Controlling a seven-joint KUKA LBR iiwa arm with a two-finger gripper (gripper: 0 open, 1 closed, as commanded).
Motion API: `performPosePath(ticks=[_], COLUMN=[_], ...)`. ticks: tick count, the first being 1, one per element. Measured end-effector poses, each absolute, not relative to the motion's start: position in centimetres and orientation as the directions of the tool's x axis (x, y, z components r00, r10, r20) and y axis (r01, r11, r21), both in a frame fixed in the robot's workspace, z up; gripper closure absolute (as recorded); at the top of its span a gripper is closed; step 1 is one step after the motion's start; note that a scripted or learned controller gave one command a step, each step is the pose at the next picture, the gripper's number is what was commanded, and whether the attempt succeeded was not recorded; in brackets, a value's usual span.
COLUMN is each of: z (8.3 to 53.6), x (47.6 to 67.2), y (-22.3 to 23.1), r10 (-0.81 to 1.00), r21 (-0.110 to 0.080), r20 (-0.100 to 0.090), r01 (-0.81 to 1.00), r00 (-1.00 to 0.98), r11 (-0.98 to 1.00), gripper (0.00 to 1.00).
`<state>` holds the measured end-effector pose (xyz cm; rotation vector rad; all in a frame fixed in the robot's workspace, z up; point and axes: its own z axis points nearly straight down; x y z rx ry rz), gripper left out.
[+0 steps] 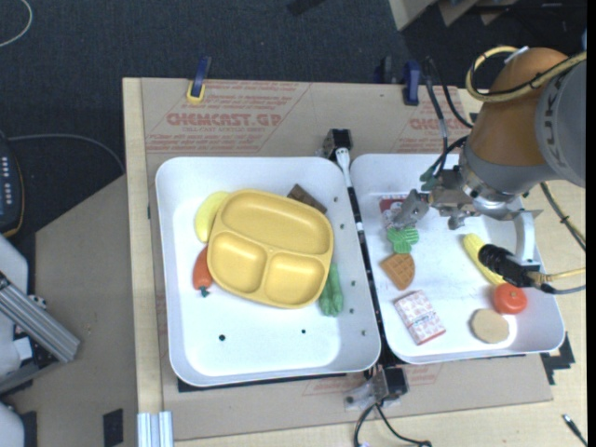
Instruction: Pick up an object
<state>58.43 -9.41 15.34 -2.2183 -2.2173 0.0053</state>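
My gripper (408, 215) hangs over the upper left part of the right bin (540, 343), reaching in from the right. Just below it lies a small green object (402, 240), and I cannot tell whether the two touch. An orange waffle-like piece (399, 270) sits under the green one. A red and white packet (421, 317) lies near the bin's front. Further right are a yellow banana (477, 251), a red tomato (509, 298) and a tan round cookie (490, 326).
The left bin (177, 194) holds a yellow divided plate (268, 248), with a yellow piece (209, 214), a red-orange pepper (201, 270), a green item (331, 292) and a brown item (305, 196) around it. A ridge (358, 250) separates the bins.
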Motion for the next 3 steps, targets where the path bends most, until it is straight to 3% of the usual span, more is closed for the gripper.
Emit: performPosePath(ticks=[2,3], z=[8.3,9.5], x=[58.9,59.0], y=[-9.3,-9.4], r10=[1.0,1.0], r21=[-0.004,0.0], r20=[0.001,0.0], r01=[1.0,1.0], r00=[0.0,0.001], r11=[0.0,-0.001], gripper=[0.0,1.0])
